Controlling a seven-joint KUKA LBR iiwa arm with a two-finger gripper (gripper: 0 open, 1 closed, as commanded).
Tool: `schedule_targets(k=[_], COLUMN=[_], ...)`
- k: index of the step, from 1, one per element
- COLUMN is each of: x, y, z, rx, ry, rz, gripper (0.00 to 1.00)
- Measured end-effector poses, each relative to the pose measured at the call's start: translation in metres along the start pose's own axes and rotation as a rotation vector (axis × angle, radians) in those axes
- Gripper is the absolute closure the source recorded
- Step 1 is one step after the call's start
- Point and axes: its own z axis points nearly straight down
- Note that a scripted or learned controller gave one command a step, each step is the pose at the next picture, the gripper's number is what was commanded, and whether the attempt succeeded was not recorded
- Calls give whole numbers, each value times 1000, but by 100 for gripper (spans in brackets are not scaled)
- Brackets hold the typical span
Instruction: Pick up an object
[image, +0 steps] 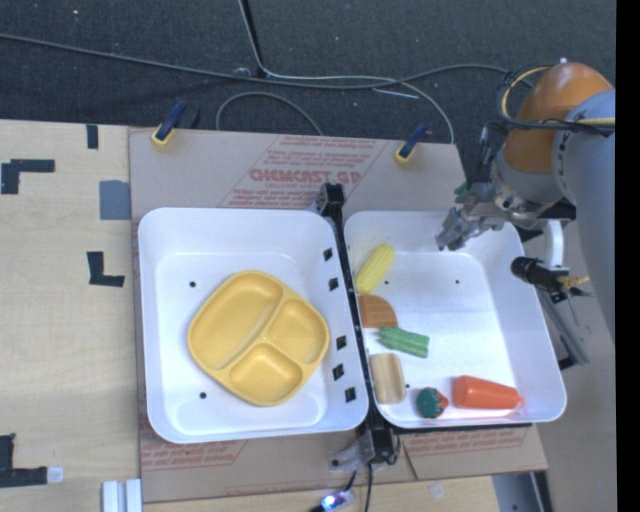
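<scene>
My claw (452, 232): it hangs over the upper right of the frame, above the far rim of the right bin (520, 345); I cannot tell how it is set, the tip is too small and dark against the white.
Load: nothing shows in my claw, so I judge it carries nothing.
Right bin: six small things, all lying toward its left wall and near edge.
Corn cob (375, 266): yellow, tilted, upper left of the bin, the nearest piece to my claw but apart from it.
Brown round piece (377, 311): just below the corn, against the divider.
Green vegetable (404, 342): lies across, just beside the brown piece.
Tan block (387, 377): near the lower left corner of the bin.
Small red and green piece (431, 402): at the near edge, right of the tan block.
Carrot (486, 393): orange, lying flat in the lower right of the bin, well apart from my claw.
Left bin (165, 300): holds a yellow divided plate (258, 337), middle left of the frame.
Desk (50, 330): pale wood with black marks, left of both bins.
Progress: by my reading, the pick is not done; every piece rests on the bin floor.
Left to do: choose a piece, come down over it, close on it, lift.
</scene>
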Motion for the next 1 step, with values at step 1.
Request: schedule_targets(k=[1], x=[-2], y=[-8], z=[-55], rx=[-1], ry=[0], rz=[1], gripper=[100])
